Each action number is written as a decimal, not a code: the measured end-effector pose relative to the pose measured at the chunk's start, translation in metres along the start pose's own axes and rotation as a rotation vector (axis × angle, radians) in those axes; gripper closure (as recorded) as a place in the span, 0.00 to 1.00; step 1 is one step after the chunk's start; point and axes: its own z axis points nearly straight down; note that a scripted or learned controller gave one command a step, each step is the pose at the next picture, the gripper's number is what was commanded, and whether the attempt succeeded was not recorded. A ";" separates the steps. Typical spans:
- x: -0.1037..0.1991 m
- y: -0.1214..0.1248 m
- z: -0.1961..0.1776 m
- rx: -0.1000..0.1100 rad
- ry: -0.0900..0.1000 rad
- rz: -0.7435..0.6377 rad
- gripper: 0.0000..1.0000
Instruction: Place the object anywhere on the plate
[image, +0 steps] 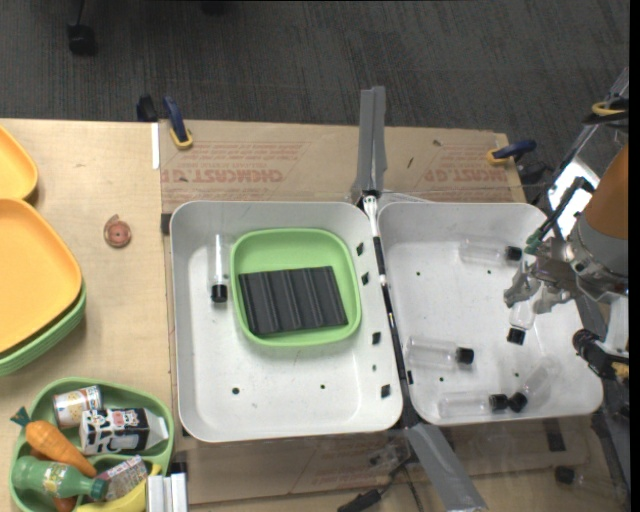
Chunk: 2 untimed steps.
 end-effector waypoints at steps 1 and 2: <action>0.000 0.000 0.000 0.000 0.000 0.000 0.00; 0.062 -0.022 0.002 0.002 0.001 0.142 0.00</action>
